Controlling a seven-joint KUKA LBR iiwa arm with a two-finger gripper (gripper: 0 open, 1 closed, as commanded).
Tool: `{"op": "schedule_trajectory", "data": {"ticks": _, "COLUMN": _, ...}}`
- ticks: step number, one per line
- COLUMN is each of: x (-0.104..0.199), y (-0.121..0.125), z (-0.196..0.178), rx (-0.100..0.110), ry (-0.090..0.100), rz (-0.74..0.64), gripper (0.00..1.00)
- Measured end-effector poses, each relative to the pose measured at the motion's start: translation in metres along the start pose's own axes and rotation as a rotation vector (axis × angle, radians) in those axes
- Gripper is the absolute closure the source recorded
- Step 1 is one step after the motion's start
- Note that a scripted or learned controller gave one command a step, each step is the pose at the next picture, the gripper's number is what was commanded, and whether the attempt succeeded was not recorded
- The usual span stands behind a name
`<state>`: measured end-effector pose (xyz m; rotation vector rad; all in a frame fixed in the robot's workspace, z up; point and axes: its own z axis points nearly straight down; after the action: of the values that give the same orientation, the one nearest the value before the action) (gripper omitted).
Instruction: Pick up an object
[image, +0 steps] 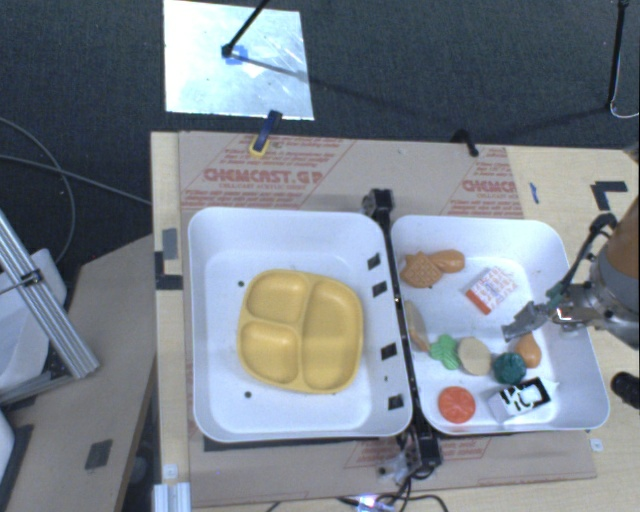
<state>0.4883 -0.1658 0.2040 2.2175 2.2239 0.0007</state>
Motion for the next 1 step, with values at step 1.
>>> {"op": "schedule_trajectory", "data": {"ticks": 1, "x": -0.0425, "y": 0.0195, "z": 0.1005, "rx": 0.005, "ry": 0.000, "rz": 0.004, "gripper": 0.00}}
